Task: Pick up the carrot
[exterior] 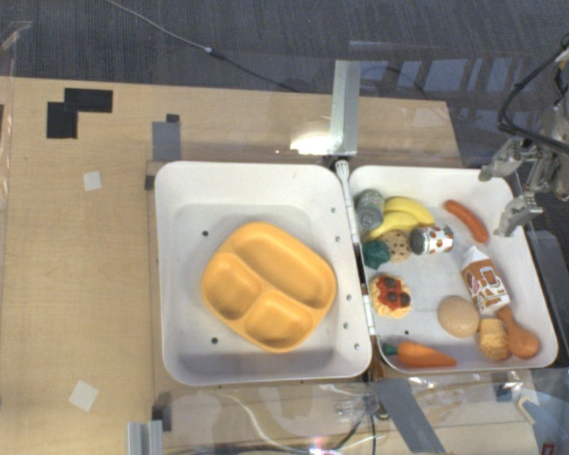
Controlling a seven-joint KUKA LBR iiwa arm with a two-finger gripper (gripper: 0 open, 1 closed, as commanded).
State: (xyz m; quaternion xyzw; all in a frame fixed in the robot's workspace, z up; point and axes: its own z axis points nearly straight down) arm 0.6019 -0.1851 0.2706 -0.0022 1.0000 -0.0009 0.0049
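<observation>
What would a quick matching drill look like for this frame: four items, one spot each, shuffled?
Items:
1. carrot
2. yellow divided plate
3. bananas
4. sausage

Places:
A. centre of the left bin
B. near edge of the right bin, toward its left corner
C. far side of the right bin, close to the claw
D. far left part of the right bin, beside a can

Pairs: 1-B, 2-A, 3-D, 4-C
</observation>
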